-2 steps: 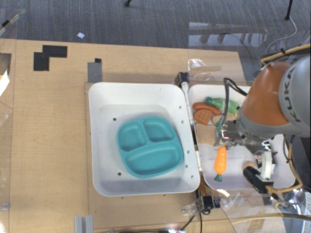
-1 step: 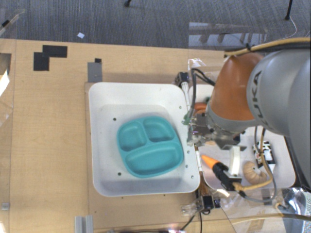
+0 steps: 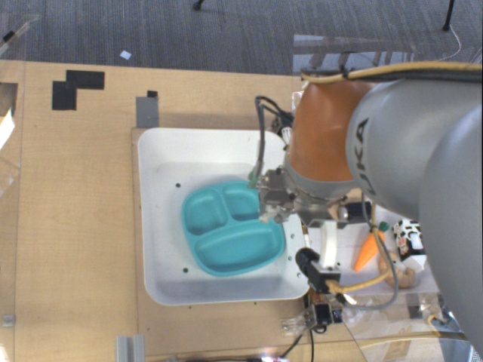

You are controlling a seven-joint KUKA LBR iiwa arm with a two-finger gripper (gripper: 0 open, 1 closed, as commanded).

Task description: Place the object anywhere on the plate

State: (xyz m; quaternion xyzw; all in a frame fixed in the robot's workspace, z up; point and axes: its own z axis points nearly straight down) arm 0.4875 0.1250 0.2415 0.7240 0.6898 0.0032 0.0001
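Apparently apart: carrot [image 3: 366, 252] right of gripper [image 3: 273, 202].

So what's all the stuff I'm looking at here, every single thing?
plate: one, teal, three compartments, in the left bin
left bin: one, white, middle of the bench
right bin: one, white, mostly hidden under the arm
carrot-shaped object: one, orange, in the right bin
black-and-white object: one, right bin, too small to identify
tan object: one, right bin, unclear
bench: one, light wood
arm: one, grey with orange band, from the right
hand: one, over the plate's right edge
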